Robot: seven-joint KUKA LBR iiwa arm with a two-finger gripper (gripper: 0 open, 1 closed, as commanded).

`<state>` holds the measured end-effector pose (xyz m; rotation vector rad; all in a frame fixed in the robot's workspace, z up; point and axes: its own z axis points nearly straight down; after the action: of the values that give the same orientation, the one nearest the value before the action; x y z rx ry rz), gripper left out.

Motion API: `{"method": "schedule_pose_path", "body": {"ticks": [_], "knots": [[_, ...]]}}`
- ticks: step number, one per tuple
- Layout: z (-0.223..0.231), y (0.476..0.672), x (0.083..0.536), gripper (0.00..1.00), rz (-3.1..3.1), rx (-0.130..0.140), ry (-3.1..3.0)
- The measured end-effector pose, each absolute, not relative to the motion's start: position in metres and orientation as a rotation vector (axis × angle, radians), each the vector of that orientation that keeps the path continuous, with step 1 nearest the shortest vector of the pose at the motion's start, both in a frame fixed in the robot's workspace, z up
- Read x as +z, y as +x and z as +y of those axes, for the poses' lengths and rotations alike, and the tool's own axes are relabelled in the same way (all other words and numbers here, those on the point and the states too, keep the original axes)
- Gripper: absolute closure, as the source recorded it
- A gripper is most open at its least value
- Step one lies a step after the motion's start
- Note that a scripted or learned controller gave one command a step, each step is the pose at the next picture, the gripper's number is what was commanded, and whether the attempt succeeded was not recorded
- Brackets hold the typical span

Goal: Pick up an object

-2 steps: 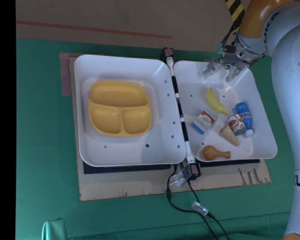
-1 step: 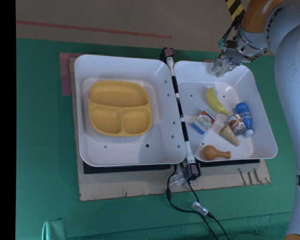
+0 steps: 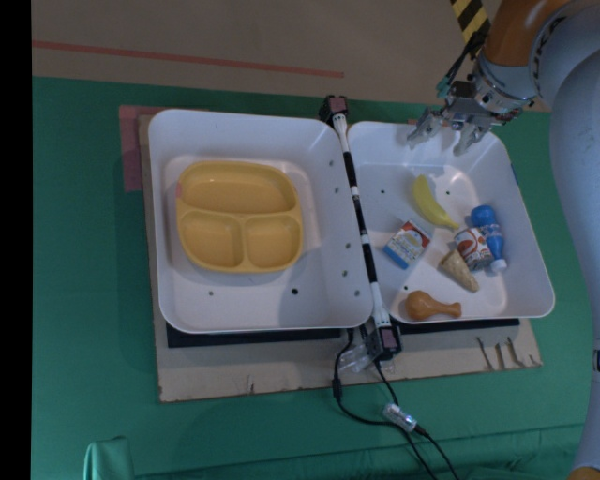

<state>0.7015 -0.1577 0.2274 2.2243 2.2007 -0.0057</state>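
Banana [image 3: 431, 202], lying near the middle of the right bin [image 3: 525, 300], just below the pincer [image 3: 448, 127], which hovers wide and empty over the bin's far rim: you should lower straight across its narrow width, clear of the blue bottle [image 3: 489, 234].

A robotics lab test bench: a grey arm [image 3: 572, 141] reaches over two white bins [image 3: 253, 309] set on cardboard [image 3: 281, 370] on a green cloth [image 3: 75, 281]. Cables [image 3: 394, 412] trail off the cardboard's near edge, hazard tape [image 3: 469, 17] marks the far right corner, and toy food [image 3: 431, 305] lies in the right bin.
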Motion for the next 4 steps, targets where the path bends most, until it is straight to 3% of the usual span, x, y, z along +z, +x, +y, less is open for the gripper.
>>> {"method": "schedule_pose_path", "body": {"ticks": [1,2,3,4], "knots": [[-0.177,0.702,0.203,0.0,2.236,0.002,2.226],[-0.164,0.705,0.216,1.0,2.261,0.011,2.223],[-0.168,0.705,0.217,0.0,2.253,0.005,2.221],[-0.179,0.703,0.199,0.0,2.249,0.009,2.229]]}}
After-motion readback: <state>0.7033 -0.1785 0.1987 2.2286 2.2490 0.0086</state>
